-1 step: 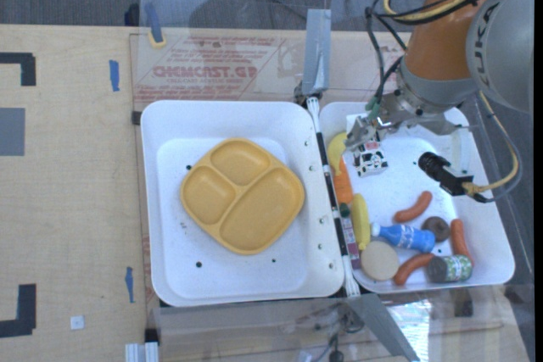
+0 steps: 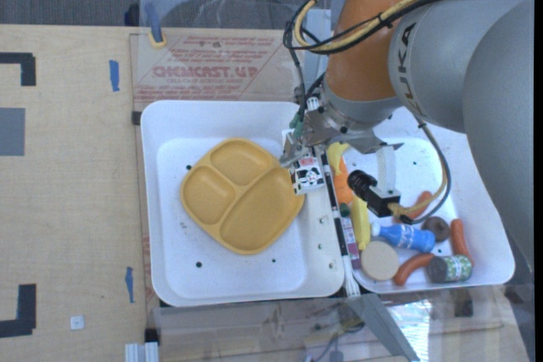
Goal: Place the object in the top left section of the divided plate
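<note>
With no object yet placed in the divided plate (image 2: 242,195), the jaws' state cannot be told, and picking from the right bin (image 2: 484,182) is judged left.

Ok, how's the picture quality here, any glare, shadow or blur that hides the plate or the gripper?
Camera view: even, soft light, with no hard shadows. The plate is sharp and glare-free, its three sections plain. The white bins are bright but not washed out. The gripper is small and cluttered beneath the arm, so its detail is hard to read.
</note>
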Tool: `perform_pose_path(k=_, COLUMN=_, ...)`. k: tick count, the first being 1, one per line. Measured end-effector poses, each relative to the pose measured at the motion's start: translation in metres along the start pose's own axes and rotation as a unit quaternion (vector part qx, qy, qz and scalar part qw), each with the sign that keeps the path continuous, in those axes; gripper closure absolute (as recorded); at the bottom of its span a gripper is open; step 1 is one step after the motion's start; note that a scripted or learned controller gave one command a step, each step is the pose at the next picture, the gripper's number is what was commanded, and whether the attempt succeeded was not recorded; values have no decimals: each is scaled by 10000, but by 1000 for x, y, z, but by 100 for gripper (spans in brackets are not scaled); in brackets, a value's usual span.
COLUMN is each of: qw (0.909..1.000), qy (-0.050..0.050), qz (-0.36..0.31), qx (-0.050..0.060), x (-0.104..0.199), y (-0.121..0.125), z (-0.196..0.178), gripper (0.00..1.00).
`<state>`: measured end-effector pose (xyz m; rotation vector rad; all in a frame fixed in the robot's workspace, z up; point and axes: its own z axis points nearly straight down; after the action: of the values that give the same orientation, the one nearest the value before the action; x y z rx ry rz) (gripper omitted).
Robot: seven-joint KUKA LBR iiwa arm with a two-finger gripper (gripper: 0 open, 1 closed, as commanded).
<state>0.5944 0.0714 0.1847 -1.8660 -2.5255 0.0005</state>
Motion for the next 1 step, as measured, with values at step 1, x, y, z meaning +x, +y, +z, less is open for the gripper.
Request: perform_pose_path(k=1, qw=9985, qy=-10, qz=-540, qx=-14, x=44, y=55, z=-11, gripper=100)
